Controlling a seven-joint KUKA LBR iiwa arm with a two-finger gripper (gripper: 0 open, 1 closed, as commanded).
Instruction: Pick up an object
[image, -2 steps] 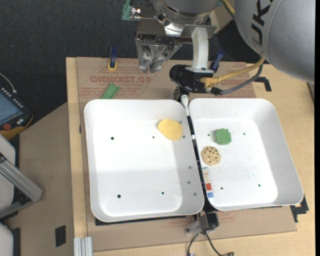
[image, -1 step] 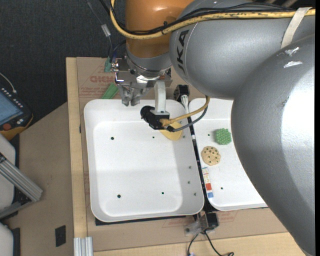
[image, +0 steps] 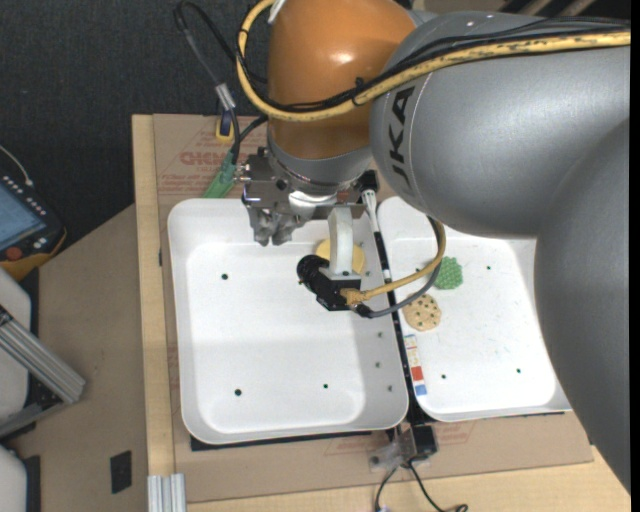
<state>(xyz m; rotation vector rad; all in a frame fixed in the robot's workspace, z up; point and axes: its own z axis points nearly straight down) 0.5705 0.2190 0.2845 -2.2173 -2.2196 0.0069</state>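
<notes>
My gripper (image: 274, 232) hangs low over the far part of the left white bin (image: 196, 330), near its back wall. Just right of it, a flat yellow round object (image: 357, 263) lies at that bin's far right, partly hidden by the robot's own bracket. In the right bin (image: 500, 395) a round tan cookie with dark specks (image: 425, 313) lies close to the left wall. A small green knobbly object (image: 449, 272) sits just beyond the cookie. Nothing shows in the gripper.
The big grey arm and its orange band cover the right bin's far side. A thin dark strip (image: 398, 335) with a red and blue label (image: 416, 373) runs along the divide between the bins. Brown cardboard (image: 160, 300) surrounds the bins.
</notes>
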